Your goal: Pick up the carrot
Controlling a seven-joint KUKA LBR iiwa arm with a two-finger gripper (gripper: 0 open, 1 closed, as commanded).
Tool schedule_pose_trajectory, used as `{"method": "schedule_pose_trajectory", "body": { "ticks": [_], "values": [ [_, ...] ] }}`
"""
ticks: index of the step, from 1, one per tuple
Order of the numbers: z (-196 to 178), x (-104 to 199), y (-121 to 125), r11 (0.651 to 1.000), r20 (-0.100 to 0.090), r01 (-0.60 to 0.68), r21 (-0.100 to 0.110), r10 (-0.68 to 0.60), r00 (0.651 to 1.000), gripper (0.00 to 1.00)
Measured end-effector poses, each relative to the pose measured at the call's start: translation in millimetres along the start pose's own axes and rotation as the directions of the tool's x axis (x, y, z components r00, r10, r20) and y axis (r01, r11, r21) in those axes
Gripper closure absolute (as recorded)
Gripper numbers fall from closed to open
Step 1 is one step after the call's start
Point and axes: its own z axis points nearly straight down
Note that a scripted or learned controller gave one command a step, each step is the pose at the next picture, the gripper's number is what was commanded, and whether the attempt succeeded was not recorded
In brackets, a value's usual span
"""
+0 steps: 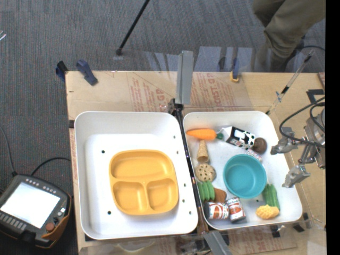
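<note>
A: Where's the orange toy carrot with the green top (202, 134)?

B: At eleven o'clock in the right white plastic bin (289, 158), lying flat, its green end just beside the black-and-white milk carton (237, 137).

A: And the metal two-finger gripper (292, 163)?

B: At three o'clock, over the bin's rim, fingers spread apart, nothing between them.

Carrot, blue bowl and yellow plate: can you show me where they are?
carrot (201, 134): camera view, middle of its orange body, near the right bin's top left corner.
blue bowl (244, 176): camera view, inside bottom of the bowl.
yellow plate (142, 168): camera view, floor of its large upper compartment, in the left bin.
</note>
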Motion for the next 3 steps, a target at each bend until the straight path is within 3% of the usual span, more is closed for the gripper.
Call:
{"method": "schedule_pose_trajectory", "body": {
  "ticks": [1, 2, 3],
  "values": [
    [127.5, 29.4, -4.5, 0.998, -0.014, -0.058, -0.006, 0.058, 0.998, 0.00],
    [112.7, 23.6, -1.5, 0.999, -0.001, -0.046, -0.003, 0.046, 0.999, 1.00],
    [134.6, 25.5, -4.7, 0.989, -0.002, -0.145, -0.001, 0.145, 0.989, 1.00]
  ]
}}
